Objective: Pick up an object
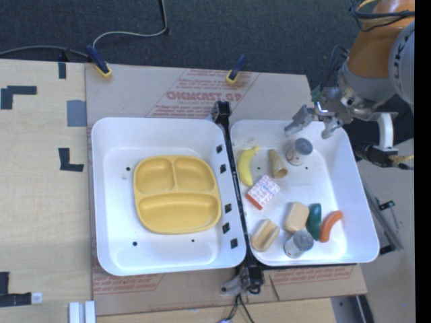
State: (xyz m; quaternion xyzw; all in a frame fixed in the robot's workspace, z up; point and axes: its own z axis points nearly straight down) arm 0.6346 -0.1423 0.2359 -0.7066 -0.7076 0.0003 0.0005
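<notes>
My gripper (pixel 314 126) hangs over the back edge of the right bin (pixel 357 200). Its two grey fingers (pixel 296 124) are spread apart, open, with nothing between them. Just in front of it stands a small silver can (pixel 298 149). Further into the bin lie a yellow banana (pixel 246 165), a tan cone-shaped piece (pixel 276 163), a red and white packet (pixel 262 192), a bread roll (pixel 264 234), a tan block (pixel 295 216), a green piece (pixel 314 221), an orange carrot (pixel 330 225) and a grey can (pixel 297 244).
The left bin (pixel 111 180) holds a yellow divided plate (pixel 177 194). A black divider (pixel 227 160) runs between the bins. Both bins rest on cardboard (pixel 188 93) held by yellow clamps (pixel 100 62). The arm's orange band (pixel 377 46) stands at the upper right.
</notes>
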